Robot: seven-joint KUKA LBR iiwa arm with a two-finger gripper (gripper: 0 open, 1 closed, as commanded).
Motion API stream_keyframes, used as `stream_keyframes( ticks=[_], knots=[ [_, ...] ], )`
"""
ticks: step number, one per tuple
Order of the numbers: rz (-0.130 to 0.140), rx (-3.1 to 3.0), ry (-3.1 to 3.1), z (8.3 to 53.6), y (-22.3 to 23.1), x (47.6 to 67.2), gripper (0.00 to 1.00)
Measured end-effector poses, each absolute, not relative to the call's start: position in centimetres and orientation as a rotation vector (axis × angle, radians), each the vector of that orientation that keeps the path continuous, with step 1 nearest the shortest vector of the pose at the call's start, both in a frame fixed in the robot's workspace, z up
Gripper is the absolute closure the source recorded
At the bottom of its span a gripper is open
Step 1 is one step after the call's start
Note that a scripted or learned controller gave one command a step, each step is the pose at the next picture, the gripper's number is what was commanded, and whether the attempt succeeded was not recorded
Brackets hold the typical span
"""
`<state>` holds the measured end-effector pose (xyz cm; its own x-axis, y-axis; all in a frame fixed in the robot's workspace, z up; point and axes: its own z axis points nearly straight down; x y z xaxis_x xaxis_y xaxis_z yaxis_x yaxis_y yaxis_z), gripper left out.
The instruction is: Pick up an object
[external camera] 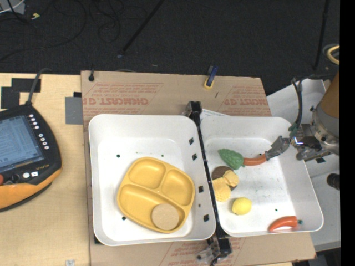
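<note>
The carrot (244, 159), orange with a green leafy top, lies in the right bin (310, 204) and looks like the thing being gone for. The tool (275, 148) reaches in over that bin's right rim, and its tip sits at the carrot's orange end, touching it or just beside it. The view is too coarse there to say whether the fingers are open, closed, or around the carrot, so I cannot tell its state. My reading is that the pick is at the grasp stage: the approach is made, but nothing is visibly lifted, and closing and raising are left.

Beyond the carrot, in the same bin, a brown and tan cluster of cookies (223, 183) sits near the left wall, a lemon (241, 205) just below it, and a red sausage (283, 224) near the front right corner.

The left bin (105, 148) holds a yellow divided tray (155, 184) with a tan disc (165, 216) in its front compartment.

Both bins rest on cardboard (166, 96) over the worktop (33, 226). A control pendant (25, 154) lies at the far left, and cables trail over dark floor (166, 26) behind.
</note>
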<state>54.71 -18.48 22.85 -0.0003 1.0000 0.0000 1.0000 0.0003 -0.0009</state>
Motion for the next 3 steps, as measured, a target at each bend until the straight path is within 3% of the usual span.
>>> stream_keyframes(
  ticks=[1,2,3],
  knots=[
    [0.008,-2.213,-2.210,13.5,-14.1,51.2,0.00],
    [-0.018,-2.211,-2.238,30.5,-3.4,47.7,0.00],
    [-0.018,-2.226,-2.232,51.7,-0.8,47.7,0.00]
  ],
)
